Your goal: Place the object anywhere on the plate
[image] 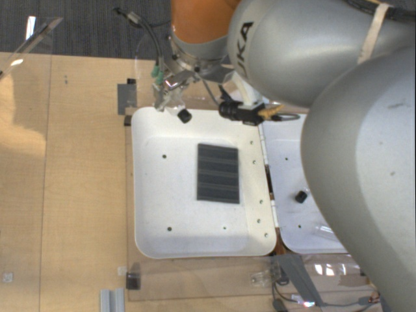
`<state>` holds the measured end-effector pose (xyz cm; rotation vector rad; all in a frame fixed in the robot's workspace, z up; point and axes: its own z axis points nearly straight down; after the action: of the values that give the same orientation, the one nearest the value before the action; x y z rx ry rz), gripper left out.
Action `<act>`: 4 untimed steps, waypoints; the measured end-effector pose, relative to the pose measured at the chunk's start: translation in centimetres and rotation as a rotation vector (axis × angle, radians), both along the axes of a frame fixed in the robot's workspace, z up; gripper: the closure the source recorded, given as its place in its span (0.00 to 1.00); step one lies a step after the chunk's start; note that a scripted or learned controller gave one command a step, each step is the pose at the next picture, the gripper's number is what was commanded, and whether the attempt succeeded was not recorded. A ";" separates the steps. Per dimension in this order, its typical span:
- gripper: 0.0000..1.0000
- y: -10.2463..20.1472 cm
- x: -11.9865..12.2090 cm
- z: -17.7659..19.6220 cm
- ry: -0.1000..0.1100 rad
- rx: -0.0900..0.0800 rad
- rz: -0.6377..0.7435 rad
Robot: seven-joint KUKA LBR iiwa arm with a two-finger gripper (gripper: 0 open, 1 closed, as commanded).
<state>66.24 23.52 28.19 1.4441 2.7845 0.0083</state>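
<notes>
A dark grey ribbed plate (pixel 218 173) lies flat near the middle of the left white bin (pixel 156 233). My gripper (pixel 170 100) hangs over that bin's far left corner, well up and left of the plate. A small black piece (pixel 184 116) sits right at the gripper's lower tip, just above the bin's far rim. Whether it is held or lying in the bin is unclear. Another small black block (pixel 300 197) lies in the right bin (pixel 287 168), partly under the arm.
The grey arm with its orange band (pixel 201 12) covers the upper right and most of the right bin. A black cable fitting (pixel 244 112) hangs by the far rim between the bins. The wooden bench (pixel 65 174) stretches to the left.
</notes>
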 end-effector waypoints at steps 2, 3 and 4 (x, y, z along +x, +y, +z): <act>1.00 -1.3 0.7 -6.0 -0.001 0.000 0.082; 1.00 -1.0 -0.9 -8.8 -0.004 -0.003 0.684; 1.00 0.1 -0.2 -4.4 -0.003 -0.001 0.332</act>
<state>66.02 23.58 23.76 0.9630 2.9823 0.0102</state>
